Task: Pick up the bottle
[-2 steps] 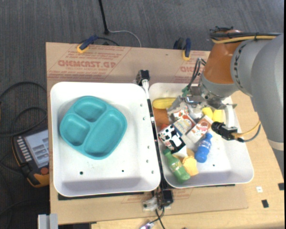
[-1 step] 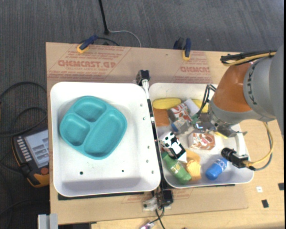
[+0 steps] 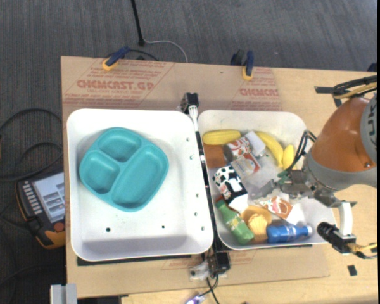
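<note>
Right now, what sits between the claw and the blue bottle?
In the camera view, a red-and-white packet lies between the claw and the blue bottle at the right bin's near edge.

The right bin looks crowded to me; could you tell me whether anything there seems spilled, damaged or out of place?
Nothing looks spilled or broken. The right bin is simply a jumble: the blue bottle lies on its side by the near wall, bananas along the far side. The teal plate sits flat in the left bin.
</note>
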### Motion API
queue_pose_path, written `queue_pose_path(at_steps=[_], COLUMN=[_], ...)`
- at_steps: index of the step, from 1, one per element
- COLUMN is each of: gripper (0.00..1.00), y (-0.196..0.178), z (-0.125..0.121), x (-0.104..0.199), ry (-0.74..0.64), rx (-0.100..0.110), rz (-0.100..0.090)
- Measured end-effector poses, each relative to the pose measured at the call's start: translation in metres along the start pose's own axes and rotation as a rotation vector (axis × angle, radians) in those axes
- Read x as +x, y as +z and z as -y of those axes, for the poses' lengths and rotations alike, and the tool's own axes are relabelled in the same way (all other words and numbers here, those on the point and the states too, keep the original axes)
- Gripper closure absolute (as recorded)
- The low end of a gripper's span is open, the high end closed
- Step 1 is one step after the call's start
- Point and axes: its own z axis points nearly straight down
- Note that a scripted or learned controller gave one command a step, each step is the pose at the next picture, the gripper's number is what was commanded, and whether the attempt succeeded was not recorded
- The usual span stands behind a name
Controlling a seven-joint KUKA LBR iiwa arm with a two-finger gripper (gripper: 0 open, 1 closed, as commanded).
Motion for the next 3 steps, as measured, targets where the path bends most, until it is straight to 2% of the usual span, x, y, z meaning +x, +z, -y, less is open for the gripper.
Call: queue_pose_path(at_steps=[1, 2, 3], gripper=[0.0, 0.0, 0.0], y=[-0.079, -0.049, -0.125], z=[0.005, 0.007, 0.006], x=[0.075, 0.162, 0.111], ry=[0.206, 0.138, 0.179], rx=[-0.001, 0.002, -0.001], rz=[0.0, 0.0, 0.001])
